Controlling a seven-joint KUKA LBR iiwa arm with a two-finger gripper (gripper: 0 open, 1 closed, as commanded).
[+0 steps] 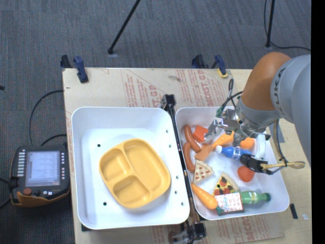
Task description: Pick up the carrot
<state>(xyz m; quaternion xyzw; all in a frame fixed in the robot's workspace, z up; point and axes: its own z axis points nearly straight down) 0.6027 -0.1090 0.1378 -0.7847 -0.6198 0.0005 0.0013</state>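
Item 1: orange tapered toy carrot, lying on the floor of the right-hand shallow white plastic bin, at its near left corner, thick end toward the left wall, tip pointing right and near. It touches nothing of the arm.

Item 2: 2-finger gripper on the grey arm with orange band, reaching in from the right and set low over the far middle of the same bin. Whether it is apart or together cannot be told; toy food crowds the tip. The carrot lies well apart from it, nearer the viewer and to the left, with several toys between.

Item 3: triangular toy pizza slice with red dots, just beyond the carrot.

Item 4: 2 reddish toy sausages, along the left wall of the right bin, far of the pizza slice.

Item 5: small plastic bottle with blue label, lying on its side just near the gripper.

Item 6: green plastic bottle with a red-and-white label, on its side along the near wall, just right of the carrot.

Item 7: round red toy tomato, right of centre.

Item 8: yellow 3-compartment plastic plate, flat in the left-hand white bin.

Item 9: handheld control pendant with screen, on the carpet left of the bench.
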